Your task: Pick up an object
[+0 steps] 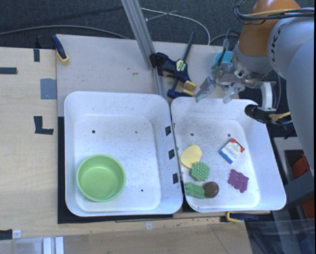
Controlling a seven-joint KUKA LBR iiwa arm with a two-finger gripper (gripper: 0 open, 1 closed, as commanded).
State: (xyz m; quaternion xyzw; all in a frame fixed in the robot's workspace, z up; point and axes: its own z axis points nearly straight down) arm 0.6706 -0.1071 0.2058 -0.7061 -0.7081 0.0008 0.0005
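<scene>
My gripper (217,91) hangs above the far rim of the right bin (263,142), its two metal fingers spread open with nothing between them. Well in front of it, on that bin's floor, lie a yellow piece (191,155), a green dimpled round piece (200,171), a dark green piece (194,190), a brown ball (211,189), a purple jagged piece (238,180) and a small red, white and blue box (232,151).
The left bin (115,115) holds a green bowl (101,178) at its near left. Blue and yellow clamps (174,70) and a slanted metal post (138,28) stand just behind the bins. A black cable connector (256,111) overhangs the right bin's far right rim.
</scene>
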